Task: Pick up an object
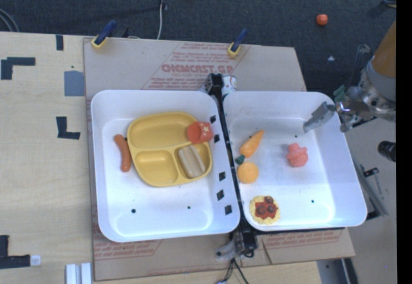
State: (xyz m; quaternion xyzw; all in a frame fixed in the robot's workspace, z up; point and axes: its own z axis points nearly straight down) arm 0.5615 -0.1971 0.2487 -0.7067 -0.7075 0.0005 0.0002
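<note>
4 toys in the right bin (335,167), pink one (297,155) nearest the gripper (325,115) at the rim w/ nothing in it, open/shut can't tell, so prob grabs air.

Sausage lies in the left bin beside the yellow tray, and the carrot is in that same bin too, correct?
Not quite. The sausage does lie in the left bin beside the yellow tray, but the camera view shows the carrot in the right bin.
</note>
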